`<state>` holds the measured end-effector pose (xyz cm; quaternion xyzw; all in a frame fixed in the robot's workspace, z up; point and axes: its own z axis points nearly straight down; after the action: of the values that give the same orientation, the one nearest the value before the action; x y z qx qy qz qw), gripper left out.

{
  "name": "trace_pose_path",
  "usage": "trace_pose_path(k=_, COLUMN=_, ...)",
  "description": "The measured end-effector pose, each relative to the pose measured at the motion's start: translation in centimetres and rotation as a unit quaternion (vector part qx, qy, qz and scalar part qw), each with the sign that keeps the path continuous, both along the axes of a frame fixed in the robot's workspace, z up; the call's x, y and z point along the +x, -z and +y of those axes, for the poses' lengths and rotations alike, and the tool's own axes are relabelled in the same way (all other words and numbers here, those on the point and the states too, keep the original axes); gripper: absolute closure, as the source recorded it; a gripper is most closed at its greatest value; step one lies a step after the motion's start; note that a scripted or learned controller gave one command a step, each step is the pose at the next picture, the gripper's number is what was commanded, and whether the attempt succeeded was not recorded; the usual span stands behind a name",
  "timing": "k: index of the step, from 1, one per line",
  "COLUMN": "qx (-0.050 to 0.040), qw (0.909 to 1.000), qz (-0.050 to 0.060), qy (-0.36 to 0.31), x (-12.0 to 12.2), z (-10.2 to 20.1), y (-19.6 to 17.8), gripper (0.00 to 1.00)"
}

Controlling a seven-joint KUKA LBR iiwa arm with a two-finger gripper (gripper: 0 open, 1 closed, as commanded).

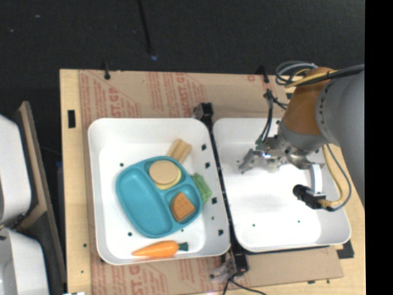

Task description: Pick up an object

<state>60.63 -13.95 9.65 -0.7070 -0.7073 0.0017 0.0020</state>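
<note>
The grey arm's two-finger gripper (pixel 255 160), finger state indeterminate, hangs over the right white bin (pixel 276 226). The orange plastic carrot (pixel 161 249) lies leftward, long axis left-right.

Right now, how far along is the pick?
Nothing looks picked yet. The gripper is over the right bin, with no object visible between its fingers. The blue tray, carrot and other toy food lie in the left bin. Reaching, grasping and lifting remain.

The claw (pixel 253 160) hangs over the right bin (pixel 276 226); a blue tray (pixel 144 204) fills the left bin (pixel 101 165).
</note>
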Motion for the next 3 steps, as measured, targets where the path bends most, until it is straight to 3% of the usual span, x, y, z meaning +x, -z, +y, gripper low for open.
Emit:
trace_pose_path(k=1, qx=-0.0005, qw=1.0, qz=-0.006, qy=0.0, x=-1.9, z=1.2, y=-8.0, gripper=0.0)
trace_pose_path(k=2, qx=-0.0004, qw=1.0, qz=0.0, qy=0.001, x=0.1, z=-1.3, y=-0.1, gripper=0.0)
trace_pose_path(k=3, qx=-0.0006, qw=1.0, qz=-0.005, qy=0.001, x=-1.8, z=-0.7, y=-6.6, gripper=0.0)
